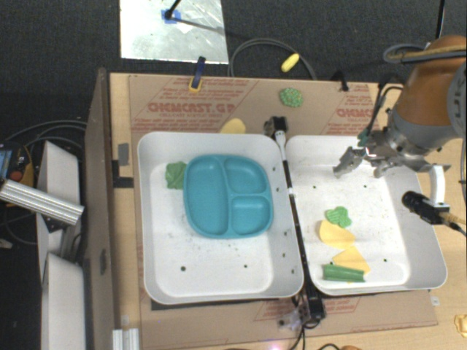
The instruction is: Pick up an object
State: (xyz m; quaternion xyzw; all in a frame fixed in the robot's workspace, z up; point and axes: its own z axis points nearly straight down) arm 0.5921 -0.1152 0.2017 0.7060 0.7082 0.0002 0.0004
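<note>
Hovering my gripper (363, 164) over the upper part of the right bin (427, 272), fingers spread open with nothing between them, while the green piece (337, 215), two yellow pieces (336, 233) and green stick (343, 273) lie lower centre-right, well apart from me.

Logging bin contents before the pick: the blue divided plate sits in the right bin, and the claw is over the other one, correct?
Not quite. The camera view shows the blue divided plate in the left bin; the claw is over the other, right bin.
</note>
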